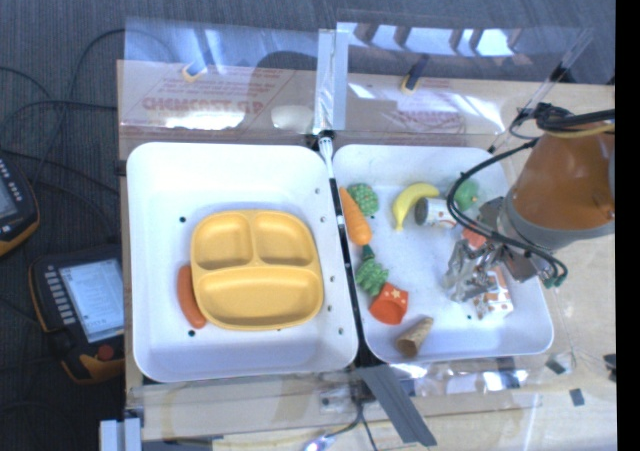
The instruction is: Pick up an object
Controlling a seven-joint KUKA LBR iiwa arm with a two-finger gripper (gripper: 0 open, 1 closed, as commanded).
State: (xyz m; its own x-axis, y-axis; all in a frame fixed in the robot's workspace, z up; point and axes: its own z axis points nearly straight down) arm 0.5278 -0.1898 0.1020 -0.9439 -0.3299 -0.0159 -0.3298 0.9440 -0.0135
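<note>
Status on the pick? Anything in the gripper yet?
Done: the gripper is down in the right bin, over its right side beside a small white and orange item. In hand: nothing seen between the fingers; whether they are open or shut is unclear. Left: the grasp and lift. The banana, carrot and other toys lie on the bin floor; the yellow tray sits in the left bin.

Bench [585, 269], 2 white bins: left [155, 239], right [530, 334]

Faint reddish lettering runs across the brown cardboard panel [200, 104] behind the left bin, seen mirrored and too blurred to read.
</note>
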